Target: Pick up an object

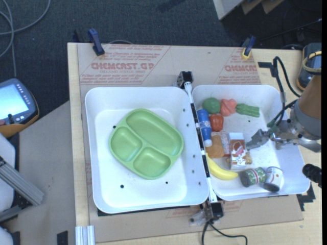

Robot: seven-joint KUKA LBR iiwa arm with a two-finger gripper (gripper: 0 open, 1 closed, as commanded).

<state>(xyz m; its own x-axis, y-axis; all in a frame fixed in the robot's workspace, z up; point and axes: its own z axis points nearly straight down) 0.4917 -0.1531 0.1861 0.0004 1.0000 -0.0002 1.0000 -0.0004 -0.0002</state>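
The right bin (286, 98) holds several small objects. A green round item (211, 105), a pink item (228, 106) and a green pickle-like piece (247, 109) lie along its far side. A blue and white bottle (204, 125) and a red item (216, 122) lie by the left wall. Nearer the front are an orange-brown pack (216, 145), a printed snack packet (238, 152), a banana (220, 170) and a dark green can (260, 176). My gripper (257, 139) reaches in from the right, low over the bin, its tip just right of the snack packet's top corner. Nothing is visibly held.
The left bin (97, 137) carries a green divided plate (146, 143). A black clamp rail (196, 137) runs between the two bins. Blue clamps (95, 41) sit on the board's far edge. Cables (278, 73) hang by the arm at the right.
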